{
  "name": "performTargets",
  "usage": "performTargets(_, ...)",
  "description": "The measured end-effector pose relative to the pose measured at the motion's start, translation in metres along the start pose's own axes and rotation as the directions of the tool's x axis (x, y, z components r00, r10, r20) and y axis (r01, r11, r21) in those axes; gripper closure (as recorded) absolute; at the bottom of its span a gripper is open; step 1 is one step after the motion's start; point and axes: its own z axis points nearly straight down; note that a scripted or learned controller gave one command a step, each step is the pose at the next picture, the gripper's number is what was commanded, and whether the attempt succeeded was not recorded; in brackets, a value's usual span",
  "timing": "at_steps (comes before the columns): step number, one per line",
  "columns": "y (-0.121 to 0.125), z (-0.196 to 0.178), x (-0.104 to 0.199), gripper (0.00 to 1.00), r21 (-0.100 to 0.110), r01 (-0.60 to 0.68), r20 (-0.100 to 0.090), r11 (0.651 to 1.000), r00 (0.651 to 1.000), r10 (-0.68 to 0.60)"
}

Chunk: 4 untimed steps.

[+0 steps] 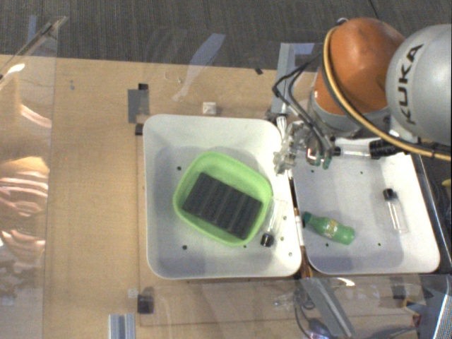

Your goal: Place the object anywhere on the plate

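Wooden bench (78, 189), two white bins (212, 129)

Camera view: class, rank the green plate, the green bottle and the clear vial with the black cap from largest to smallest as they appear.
1. Green plate, clearly largest.
2. Green bottle.
3. Clear vial, similar in length to the bottle but thinner, so this ranking is close.

A pale wooden bench top (78, 210) filled most of the scene, and beyond its far edge lay a dark grey ribbed carpet floor (176, 9). Bright glare patches (25, 179) (seemingly reflections on a clear sheet) streaked the bench's left side. Small black and grey metal brackets (139, 104) stood on the wood near the bin corners.
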Motion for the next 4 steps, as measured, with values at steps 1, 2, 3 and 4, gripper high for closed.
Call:
performTargets(1, 0.046, 0.011, -0.009, 1.0, 0.0, 0.098, -0.003, 0.995, 0.995, -0.098)
performTargets(2, 0.04, -0.021, -0.019, 1.0, 0.0, 0.167, -0.002, 0.986, 0.986, -0.167)
performTargets(3, 0.025, -0.025, -0.045, 1.0, -0.001, 0.409, -0.001, 0.912, 0.912, -0.409)
performTargets(4, 0.025, -0.025, -0.045, 0.0, -0.001, 0.409, -0.001, 0.913, 0.913, -0.409)
